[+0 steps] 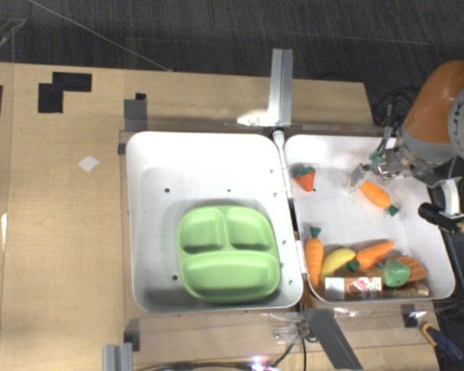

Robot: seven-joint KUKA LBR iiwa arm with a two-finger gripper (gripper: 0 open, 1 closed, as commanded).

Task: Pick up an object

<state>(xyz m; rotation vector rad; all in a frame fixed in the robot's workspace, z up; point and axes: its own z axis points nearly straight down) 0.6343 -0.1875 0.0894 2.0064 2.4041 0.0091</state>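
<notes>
Two white bins sit side by side on the tabletop [54, 230]; the left bin [151, 207] holds one green divided tray [228, 252], likely a drop spot. The right bin [332, 157] holds four toy carrots, one strawberry [305, 178], one banana [336, 260] and one packet [354, 287]. The end effector [380, 165] hovers just beside the loose carrot [376, 195], poised to pick; its grip I cannot tell.

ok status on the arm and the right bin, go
Gripper low in right bin, upper part. Lone carrot just below it, not gripped. Strawberry apart at left. Nothing blocking.
</notes>
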